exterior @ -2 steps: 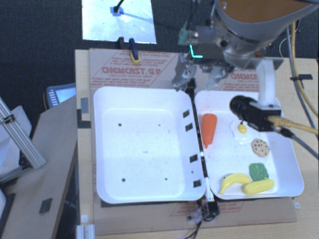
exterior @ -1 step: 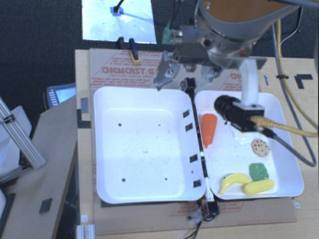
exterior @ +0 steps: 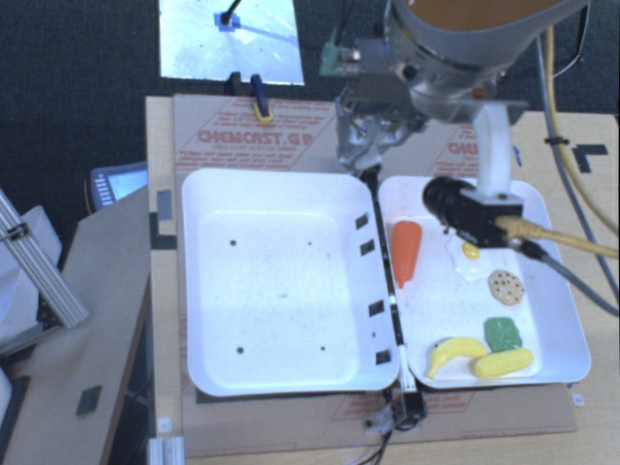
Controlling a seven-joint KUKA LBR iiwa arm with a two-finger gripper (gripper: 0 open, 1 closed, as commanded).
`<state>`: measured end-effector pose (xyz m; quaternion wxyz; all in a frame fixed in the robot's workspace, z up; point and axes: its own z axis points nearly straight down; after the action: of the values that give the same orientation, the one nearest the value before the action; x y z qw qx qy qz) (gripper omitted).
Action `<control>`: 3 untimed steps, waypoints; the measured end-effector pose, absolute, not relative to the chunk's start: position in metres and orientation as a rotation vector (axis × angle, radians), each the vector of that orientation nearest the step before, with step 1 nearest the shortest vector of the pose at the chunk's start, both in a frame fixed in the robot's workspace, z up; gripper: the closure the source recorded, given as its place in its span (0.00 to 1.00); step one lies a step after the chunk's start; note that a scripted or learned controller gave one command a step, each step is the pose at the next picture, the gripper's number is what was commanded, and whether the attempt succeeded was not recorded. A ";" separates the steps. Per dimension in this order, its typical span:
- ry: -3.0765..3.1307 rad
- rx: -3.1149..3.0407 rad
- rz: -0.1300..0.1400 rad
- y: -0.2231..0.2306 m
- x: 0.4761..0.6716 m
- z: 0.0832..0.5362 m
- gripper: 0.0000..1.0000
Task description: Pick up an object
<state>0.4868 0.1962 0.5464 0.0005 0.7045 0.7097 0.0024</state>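
The right bin (exterior: 567, 323) holds an orange carrot (exterior: 405, 250), a fried egg (exterior: 468, 255), a round cookie (exterior: 505, 286), a green piece (exterior: 502, 332), a banana (exterior: 451, 353) and a yellow oblong piece (exterior: 505, 361). My gripper (exterior: 365, 155) hangs high over the far edge where the two bins meet, up and left of the carrot. It touches none of the objects, and nothing shows in it. The grey arm with its orange band (exterior: 465, 8) fills the top right.
The left bin (exterior: 194, 260) lies beside the right one, with black clips along the shared wall (exterior: 373, 250). A black device (exterior: 473, 211) with a yellow cable sits over the right bin's far part. A shiny sheet (exterior: 228, 27) and a clamp (exterior: 260, 100) lie behind.
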 end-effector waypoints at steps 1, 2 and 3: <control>2.222 2.220 0.001 0.191 0.486 0.535 1.00; 2.229 2.215 0.004 0.224 0.486 0.535 1.00; 2.218 2.222 0.003 0.189 0.503 0.535 1.00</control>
<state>0.5026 0.1892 0.5352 0.0009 0.7077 0.7065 0.0009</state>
